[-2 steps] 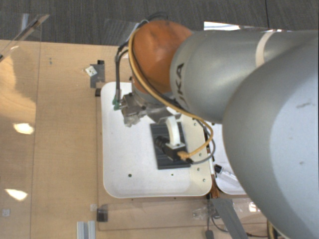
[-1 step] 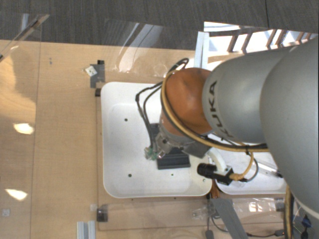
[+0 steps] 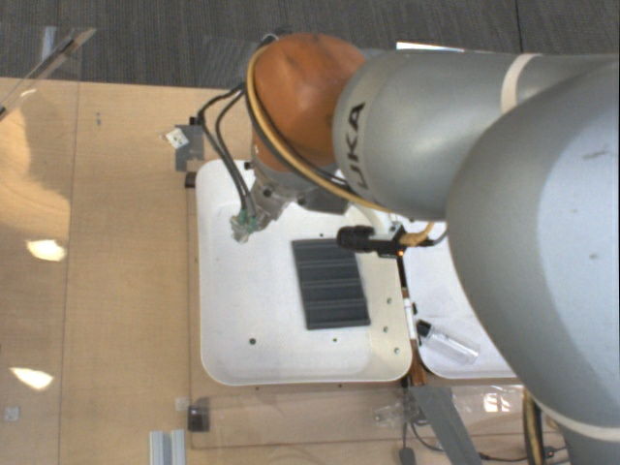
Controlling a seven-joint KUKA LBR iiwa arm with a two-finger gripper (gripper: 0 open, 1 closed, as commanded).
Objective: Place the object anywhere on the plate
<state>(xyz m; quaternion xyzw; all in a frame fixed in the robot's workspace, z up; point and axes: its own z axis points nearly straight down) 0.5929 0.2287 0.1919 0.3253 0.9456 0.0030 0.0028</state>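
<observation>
A dark grey ribbed rectangular plate [image 3: 331, 282] lies flat in the left white bin [image 3: 232, 347], right of its middle. My gripper [image 3: 244, 225] hangs over the bin's upper left part, up and to the left of the plate and apart from it. Its tip looks small and greenish, and the arm's big grey and orange body hides much of what is behind it. A small pale object with a dark end [image 3: 448, 342] lies in the right bin [image 3: 465, 368], near that bin's front left corner.
The arm covers the upper right of the view and most of the right bin. A black cable fitting [image 3: 360, 239] juts out just above the plate's top right corner. The wooden bench [image 3: 97, 260] spreads to the left of the bins.
</observation>
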